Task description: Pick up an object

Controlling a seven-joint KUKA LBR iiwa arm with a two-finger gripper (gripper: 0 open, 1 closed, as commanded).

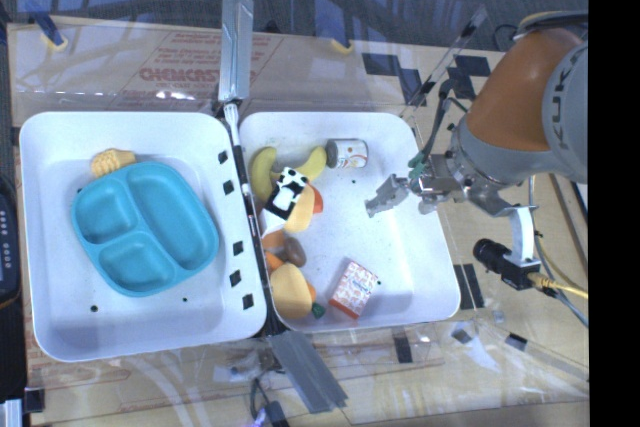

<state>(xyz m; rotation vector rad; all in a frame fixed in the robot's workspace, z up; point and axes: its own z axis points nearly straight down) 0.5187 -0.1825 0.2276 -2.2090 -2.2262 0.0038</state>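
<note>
My gripper (384,198) hangs over the right bin (420,260), above its bare floor and to the right of a pile of toy food. Nothing shows in it. The pile runs along the bin's left wall: a yellow banana (262,173), a second banana (316,162), a black-and-white block (290,192), an orange piece (316,204), a brown piece (291,248) and a yellow fruit (288,290). A small can (350,153) lies at the back. A red-and-white box (353,288) lies near the front.
The left bin (50,295) holds a blue divided plate (145,225) with a small yellow-orange item (112,160) at its back edge. A metal divider (236,45) runs between the bins. The arm's orange band (520,95) and cables lie beyond the right bin's right rim.
</note>
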